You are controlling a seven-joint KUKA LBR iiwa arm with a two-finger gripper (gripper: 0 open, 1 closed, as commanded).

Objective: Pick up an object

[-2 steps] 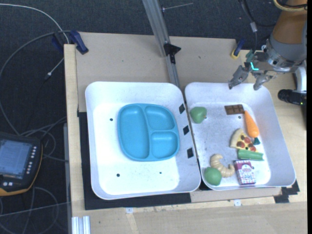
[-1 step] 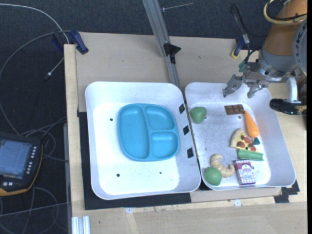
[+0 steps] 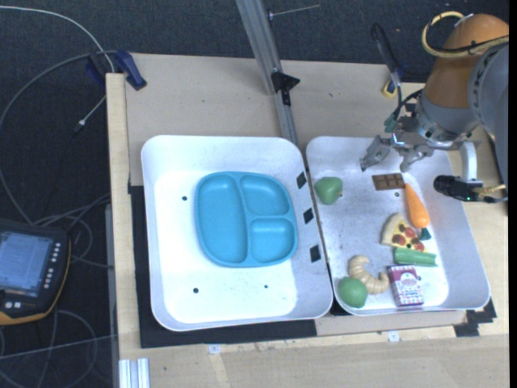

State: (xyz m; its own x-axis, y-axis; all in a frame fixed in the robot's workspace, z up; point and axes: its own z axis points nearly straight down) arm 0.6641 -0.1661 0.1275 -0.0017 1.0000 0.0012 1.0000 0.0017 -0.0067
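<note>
Two white bins side by side on a bench. In the left bin [image 3: 161,241], a blue plate [image 3: 245,218] with three parts. In the right bin [image 3: 343,156], lots of toy food: a green apple [image 3: 328,189] near the left wall, a brown chocolate bar [image 3: 388,182], an orange carrot [image 3: 417,206] just beside it, a pizza slice [image 3: 404,232], a green pepper [image 3: 414,257], a curly tan shrimp [image 3: 368,272], a round green lime [image 3: 352,292] touching it, and a small red box [image 3: 406,287]. Above the far end of the right bin, the gripper [image 3: 393,153], fingers spread apart, holding nothing, just above the chocolate bar. Off to the left, a screen pad [image 3: 28,267] with wires.
</note>
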